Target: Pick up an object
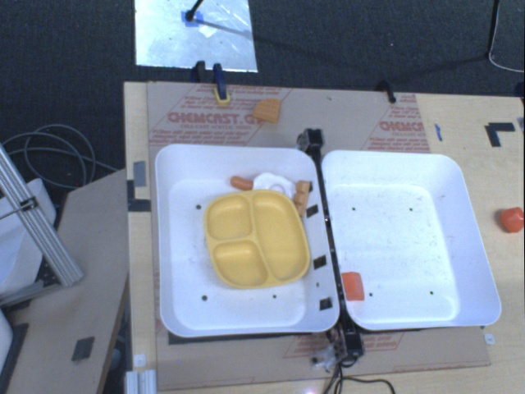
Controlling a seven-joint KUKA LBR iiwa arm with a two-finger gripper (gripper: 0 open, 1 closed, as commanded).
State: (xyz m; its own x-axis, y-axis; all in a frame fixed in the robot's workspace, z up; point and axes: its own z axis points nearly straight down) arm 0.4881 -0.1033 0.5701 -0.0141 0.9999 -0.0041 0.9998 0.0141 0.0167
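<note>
Two white bins sit side by side on the bench [139, 245], touching along the middle of the frame. In the left bin [176, 306] a yellow tray [254, 240] with three compartments lies flat, slightly turned, filling most of the floor. Just above the tray, toward the bin's upper edge, lie a small orange piece [241, 183], a white piece [273, 184] touching the tray's top rim, and a tan piece [302, 195] near the bin's right wall. The right bin [463, 306] holds a red block [352, 286] in its lower left corner, close to the shared edge; the rest of its floor shows only dark specks. On the bench outside the bins, a tan block [267, 110] rests above the left bin, and a second red block [511, 219] lies at the right edge of the frame. A silver sheet [195, 23] lies on the dark floor at the upper left. How far the claw is open, or whether it has hold of anything, cannot be told
</note>
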